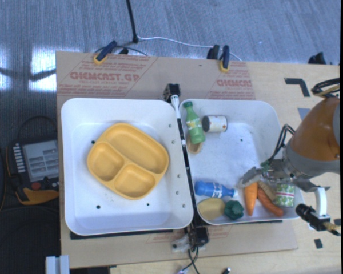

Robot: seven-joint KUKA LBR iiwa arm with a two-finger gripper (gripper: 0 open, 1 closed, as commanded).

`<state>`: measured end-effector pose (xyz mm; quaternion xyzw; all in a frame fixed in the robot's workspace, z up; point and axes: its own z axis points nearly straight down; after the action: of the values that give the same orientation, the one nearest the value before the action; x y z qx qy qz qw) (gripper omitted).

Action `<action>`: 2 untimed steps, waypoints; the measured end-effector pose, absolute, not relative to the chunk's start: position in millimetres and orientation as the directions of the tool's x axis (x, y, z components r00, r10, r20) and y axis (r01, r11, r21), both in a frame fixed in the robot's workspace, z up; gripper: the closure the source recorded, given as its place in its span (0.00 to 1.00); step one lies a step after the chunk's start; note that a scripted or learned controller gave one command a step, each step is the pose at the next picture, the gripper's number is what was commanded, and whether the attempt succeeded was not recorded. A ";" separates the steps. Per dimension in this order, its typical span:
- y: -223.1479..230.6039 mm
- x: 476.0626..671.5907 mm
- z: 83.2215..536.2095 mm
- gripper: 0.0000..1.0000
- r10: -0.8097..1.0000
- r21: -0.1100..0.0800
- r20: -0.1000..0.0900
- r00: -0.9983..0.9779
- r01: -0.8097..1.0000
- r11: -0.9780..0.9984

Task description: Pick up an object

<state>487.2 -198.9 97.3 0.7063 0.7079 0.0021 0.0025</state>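
Camera view looks down on a bench covered with brown printed board (160,76), clipped at its 12 o'clock edge, with blue-grey carpet (217,10) beyond and a cable running off it. We see two white bins side by side. The left bin (74,153) holds a yellow divided plate (127,160) near its centre. In the right bin (257,116) a green bottle (194,127) and a small white can (215,124) lie toward 11 o'clock; a blue bottle (215,189), a pale yellow round item (211,208), a dark green piece (234,210) and two carrots (250,197) crowd toward 6 o'clock. The arm (grey, orange-banded) enters at 3 o'clock, and its claw (274,181) sits low over the carrots and a small green-and-white package (284,194). We cannot tell how far it is open, nor whether it grips anything.
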 end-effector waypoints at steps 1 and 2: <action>-201.7 488.5 109.1 1.00 1.000 0.012 -0.007 0.001 1.000 -0.001; -140.2 483.8 168.6 1.00 1.000 -0.001 0.000 -0.002 1.000 0.002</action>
<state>483.8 -140.2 168.6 0.7066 0.7076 -0.0003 -0.0004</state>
